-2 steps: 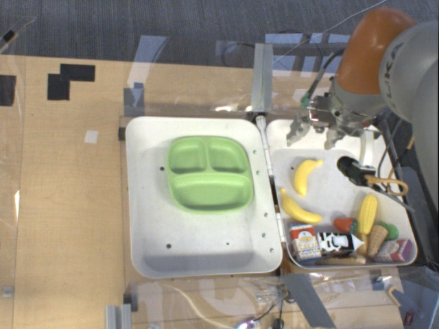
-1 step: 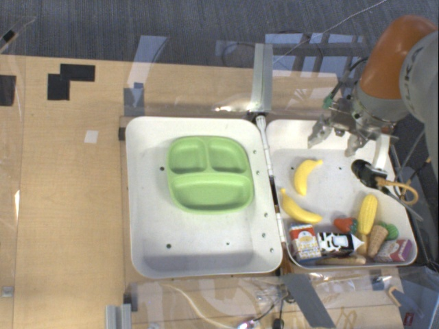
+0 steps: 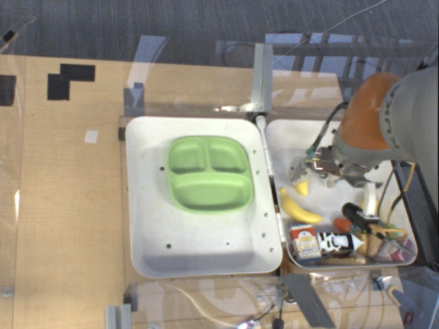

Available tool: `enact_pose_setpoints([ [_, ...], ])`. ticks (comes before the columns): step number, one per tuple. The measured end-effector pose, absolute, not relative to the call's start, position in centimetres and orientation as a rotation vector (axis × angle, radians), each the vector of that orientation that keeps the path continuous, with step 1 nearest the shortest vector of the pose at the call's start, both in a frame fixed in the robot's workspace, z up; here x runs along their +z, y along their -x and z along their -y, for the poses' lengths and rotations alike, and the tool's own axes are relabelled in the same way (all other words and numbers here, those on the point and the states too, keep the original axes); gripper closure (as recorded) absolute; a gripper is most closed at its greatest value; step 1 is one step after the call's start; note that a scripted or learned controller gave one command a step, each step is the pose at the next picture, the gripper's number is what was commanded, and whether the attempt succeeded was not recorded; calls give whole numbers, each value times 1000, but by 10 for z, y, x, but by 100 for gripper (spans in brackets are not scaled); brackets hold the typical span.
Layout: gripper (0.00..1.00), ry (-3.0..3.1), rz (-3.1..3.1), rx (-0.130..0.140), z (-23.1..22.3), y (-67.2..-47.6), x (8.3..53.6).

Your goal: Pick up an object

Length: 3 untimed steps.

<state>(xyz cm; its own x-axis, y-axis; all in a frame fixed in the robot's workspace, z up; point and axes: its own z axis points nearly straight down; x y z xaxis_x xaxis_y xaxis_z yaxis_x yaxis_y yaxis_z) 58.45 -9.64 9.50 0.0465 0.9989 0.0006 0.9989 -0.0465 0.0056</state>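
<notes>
Nearest the camera you have the bottom edge of the right bin (image 3: pixel 411 256), and that is where the clutter sits: a small carton (image 3: pixel 305 242) with red on it, a black-and-white box (image 3: pixel 337 241) beside it, a dark red-tipped tool (image 3: pixel 357 216) and some crumpled packets (image 3: pixel 387 245) in the corner. Just above them lies a banana (image 3: pixel 300 211), and near it a smaller yellow piece (image 3: pixel 300 187).

Move up and you see the gripper (image 3: pixel 317 162) low in the same bin, hanging off the arm's orange band (image 3: pixel 363 115), close above the small yellow piece. You cannot tell from this angle whether it is parted or closed; the wrist hardware hides it. Nothing is visibly in it.

Left bin (image 3: pixel 137 184) holds a green divided tray (image 3: pixel 209 172), flat, roughly centred, well apart from the arm. Around both bins the wooden surface (image 3: pixel 62 184) carries black markers (image 3: pixel 68 79) at top left.

Progress, as a judgement: the reach into the right bin looks done, the pick itself is not. No object is lifted off the bin floor. Left to do: settle on a target, likely the yellow piece or the banana, close on it, raise it clear. Treat this as mid-attempt, no grasp confirmed.
</notes>
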Motion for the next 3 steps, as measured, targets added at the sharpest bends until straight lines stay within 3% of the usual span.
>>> enact_pose_setpoints([
  [1, 100, -2269, -2164, 13, 95, -586, 106],
  [2, 100, -2009, -2398, 14, 83, -594, 91],
  [3, 100, -2010, -2396, 18, 90, -576, 92],
])
